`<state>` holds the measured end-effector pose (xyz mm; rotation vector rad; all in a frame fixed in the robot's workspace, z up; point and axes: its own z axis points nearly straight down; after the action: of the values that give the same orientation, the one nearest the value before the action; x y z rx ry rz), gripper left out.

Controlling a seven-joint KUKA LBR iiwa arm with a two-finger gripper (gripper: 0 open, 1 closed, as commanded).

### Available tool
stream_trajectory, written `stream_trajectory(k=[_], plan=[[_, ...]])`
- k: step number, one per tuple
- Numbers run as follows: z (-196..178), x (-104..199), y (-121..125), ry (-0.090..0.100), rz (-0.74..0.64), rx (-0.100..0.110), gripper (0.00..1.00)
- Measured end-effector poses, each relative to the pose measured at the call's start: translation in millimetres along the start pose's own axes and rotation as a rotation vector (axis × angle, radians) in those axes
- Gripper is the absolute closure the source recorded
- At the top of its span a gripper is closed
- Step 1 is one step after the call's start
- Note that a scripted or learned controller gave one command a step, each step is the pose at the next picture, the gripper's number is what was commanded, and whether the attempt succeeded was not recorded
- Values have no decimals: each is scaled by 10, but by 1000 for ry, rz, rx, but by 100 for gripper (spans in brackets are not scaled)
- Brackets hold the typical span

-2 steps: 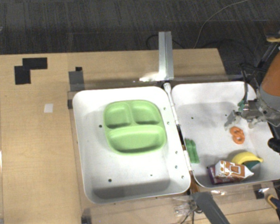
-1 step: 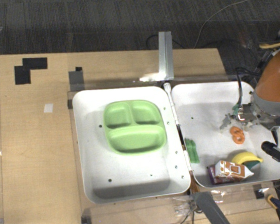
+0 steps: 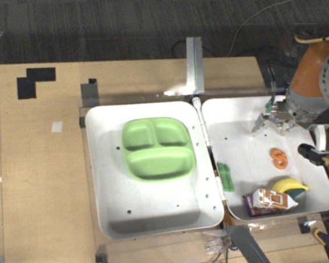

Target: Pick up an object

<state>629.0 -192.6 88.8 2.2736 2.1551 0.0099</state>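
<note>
While the hand [image 3: 273, 119] hovers over the right bin [image 3: 235, 150], nothing sits between its fingers

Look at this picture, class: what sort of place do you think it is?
Most likely a robotics lab set up for grasping trials. A robot arm reaches over two white bins fixed side by side on a wooden bench, and the bins hold odd test items such as a green divided tray.

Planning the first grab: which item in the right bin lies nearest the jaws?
The orange pretzel, just below the gripper; the banana, carton and green block lie farther.
</note>
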Motion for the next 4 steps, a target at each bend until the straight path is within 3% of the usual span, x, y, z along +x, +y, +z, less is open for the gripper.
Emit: stream_trajectory(k=[1,2,3,4], plan=[[-4,354,14,1,-6,0,0],[-314,-21,-345,0,-19,6,0],[-26,-123,-673,-1,-11,-4,0],[-31,-113,-738,-2,-122,-7,0]])
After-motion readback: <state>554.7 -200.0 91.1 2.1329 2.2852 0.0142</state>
